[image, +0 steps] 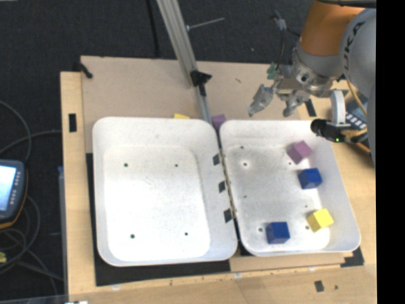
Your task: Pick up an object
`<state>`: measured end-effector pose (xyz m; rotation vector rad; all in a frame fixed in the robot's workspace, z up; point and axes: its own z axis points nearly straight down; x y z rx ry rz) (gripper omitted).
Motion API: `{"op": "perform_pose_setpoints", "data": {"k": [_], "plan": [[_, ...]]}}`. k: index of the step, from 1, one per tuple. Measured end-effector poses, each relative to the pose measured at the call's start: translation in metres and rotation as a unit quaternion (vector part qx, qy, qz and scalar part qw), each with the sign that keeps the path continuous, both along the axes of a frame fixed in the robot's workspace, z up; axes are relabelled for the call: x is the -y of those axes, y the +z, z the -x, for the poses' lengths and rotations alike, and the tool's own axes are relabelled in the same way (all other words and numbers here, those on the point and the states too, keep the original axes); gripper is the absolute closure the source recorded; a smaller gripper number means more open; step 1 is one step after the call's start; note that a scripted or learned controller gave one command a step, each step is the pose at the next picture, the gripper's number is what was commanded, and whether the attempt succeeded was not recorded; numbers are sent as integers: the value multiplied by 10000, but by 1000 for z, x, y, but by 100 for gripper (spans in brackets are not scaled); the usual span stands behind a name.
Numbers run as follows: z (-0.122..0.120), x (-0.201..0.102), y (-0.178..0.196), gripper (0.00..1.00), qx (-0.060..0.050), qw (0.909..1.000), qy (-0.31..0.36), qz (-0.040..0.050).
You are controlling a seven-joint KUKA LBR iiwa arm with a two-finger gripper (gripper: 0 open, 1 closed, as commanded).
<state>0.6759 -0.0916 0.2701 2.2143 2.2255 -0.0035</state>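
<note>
My gripper (276, 105) hangs above the far rim of the right bin (253, 132), its two fingers spread apart with nothing between them. Inside that bin lie a purple block (299, 151), a blue block (309, 178) below it, a yellow block (320, 219) near the front right, and a second blue block (277, 232) at the front. All four sit nearer the camera than the gripper and apart from it.
The left bin (101, 170) stands beside the right one. A small purple block (218, 120) and a yellow piece (182, 116) rest on the bench behind the bins. A slanted metal post (180, 43) rises near the bins' shared far corner.
</note>
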Motion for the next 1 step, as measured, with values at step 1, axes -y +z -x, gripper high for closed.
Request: {"op": "perform_pose_setpoints", "data": {"k": [1], "plan": [[13, 103, -86, 0, -26, 10000, -60, 5]]}}
